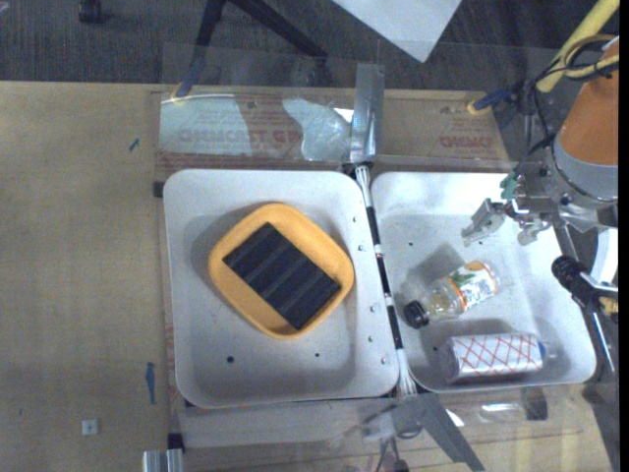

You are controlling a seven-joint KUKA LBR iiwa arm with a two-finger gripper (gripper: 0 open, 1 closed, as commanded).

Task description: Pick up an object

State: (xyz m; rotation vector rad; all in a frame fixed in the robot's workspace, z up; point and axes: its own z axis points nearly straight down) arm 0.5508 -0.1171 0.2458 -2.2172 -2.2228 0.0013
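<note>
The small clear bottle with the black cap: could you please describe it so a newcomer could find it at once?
Look in the right-hand white bin. Near its middle lies the small clear plastic bottle with a black cap, on its side, cap pointing toward the divider between the bins. Unlike the white cylinder with a red criss-cross pattern below it, it is see-through with an orange-and-green label.

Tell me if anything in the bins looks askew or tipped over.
The bottle in the right bin lies on its side at a slant, cap toward the divider. Below it the can also lies flat. The yellow tray in the left bin sits rotated.
</note>
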